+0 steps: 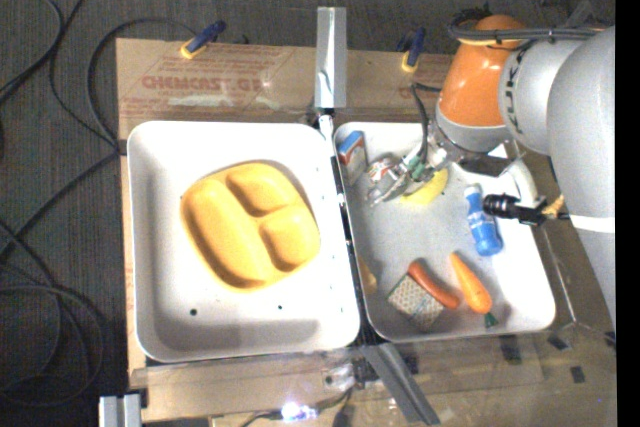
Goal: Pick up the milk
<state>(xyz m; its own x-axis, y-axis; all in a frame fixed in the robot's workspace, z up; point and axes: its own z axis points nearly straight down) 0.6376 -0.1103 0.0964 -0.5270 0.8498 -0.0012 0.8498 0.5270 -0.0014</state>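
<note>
The milk is a small white carton with a blue and orange front. It stands in the far left corner of the right bin, against the wall shared with the left bin. My gripper hangs low over the right bin, just to the right of the carton and slightly nearer the camera. It is apart from the carton, and nothing shows in its grasp. The grey arm with its orange band reaches in from the upper right.
In the right bin lie a yellow item beside the gripper, a blue bottle, a red sausage, an orange carrot and a checkered pouch. The left bin holds a yellow divided tray.
</note>
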